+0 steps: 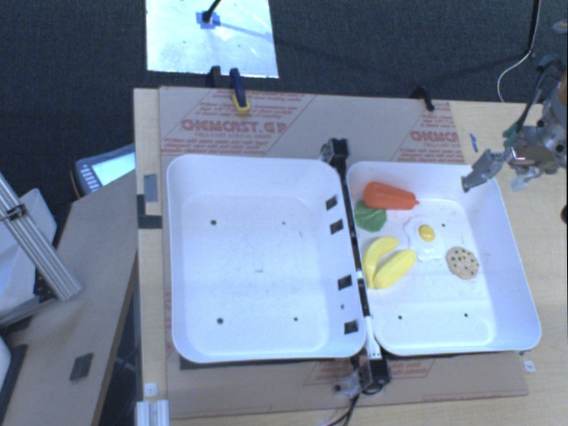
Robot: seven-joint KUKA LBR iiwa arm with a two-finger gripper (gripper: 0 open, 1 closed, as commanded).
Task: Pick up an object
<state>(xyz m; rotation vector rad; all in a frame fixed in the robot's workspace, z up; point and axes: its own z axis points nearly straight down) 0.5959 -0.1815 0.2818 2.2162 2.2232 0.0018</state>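
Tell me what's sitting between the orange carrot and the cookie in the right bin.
In the camera view, the fried egg lies between the carrot and the cookie, on the floor of the right bin.

White bins (257,171) hold an orange carrot (390,196), yellow banana (389,261), brown speckled cookie (461,262), and white-and-yellow egg (425,235).

Two white bins (257,171), cardboard sheet (293,122), silver plate (209,25), dark carpet (62,60)

One high camera looks slantwise down on both bins (266,171).
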